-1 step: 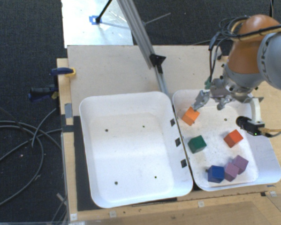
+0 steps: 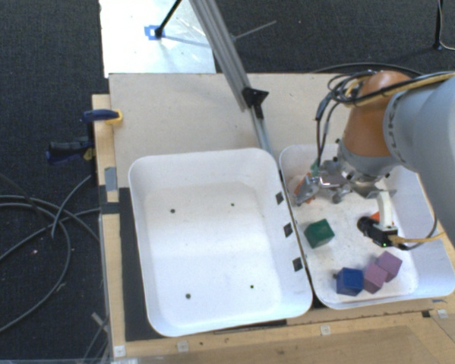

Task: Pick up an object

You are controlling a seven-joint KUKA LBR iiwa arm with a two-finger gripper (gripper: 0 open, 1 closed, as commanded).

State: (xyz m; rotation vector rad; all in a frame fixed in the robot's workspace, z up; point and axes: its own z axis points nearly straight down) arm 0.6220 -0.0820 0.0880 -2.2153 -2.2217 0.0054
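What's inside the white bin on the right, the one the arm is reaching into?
The right bin holds a green block, a blue block and two purple blocks near its front. The gripper hangs over the back corner; whatever lies under the arm is covered.

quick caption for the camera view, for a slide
KUKA arm's gripper lowered into the right bin near its left wall, above a green block, blue cube and two purple cubes.

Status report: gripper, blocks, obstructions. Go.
Gripper low in right bin, near its upper left corner. Green block just below it, untouched. Blue block and two purple blocks clustered at the near edge.
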